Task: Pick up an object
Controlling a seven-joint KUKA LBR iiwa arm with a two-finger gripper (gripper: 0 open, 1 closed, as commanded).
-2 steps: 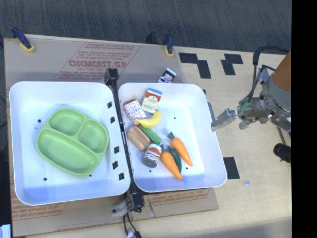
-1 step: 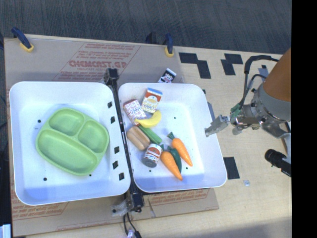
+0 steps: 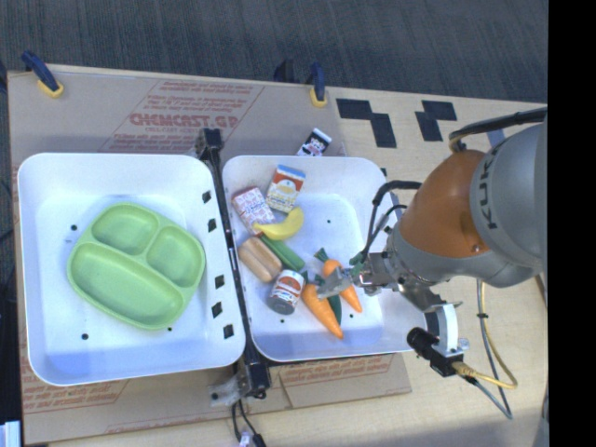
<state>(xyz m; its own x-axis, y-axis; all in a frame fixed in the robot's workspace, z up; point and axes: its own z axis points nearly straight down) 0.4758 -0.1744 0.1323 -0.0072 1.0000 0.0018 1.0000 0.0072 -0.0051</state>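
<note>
My pincer (image 3: 332, 284) sits low in the right bin (image 3: 358, 180), right over the carrots (image 3: 322, 311) near the bin's front; I cannot tell how it stands. Just beside them lie a can (image 3: 286, 292), a hot dog (image 3: 259, 258) and a banana (image 3: 284, 225). The left bin (image 3: 47, 250) holds a green divided plate (image 3: 137, 264).

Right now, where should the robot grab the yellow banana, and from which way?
Grab the banana across its thick middle, coming straight down from above. It lies flat and curved, so its narrow width suits two fingers. A small box and hot dog crowd its left end, so probably stay toward the middle.
</note>
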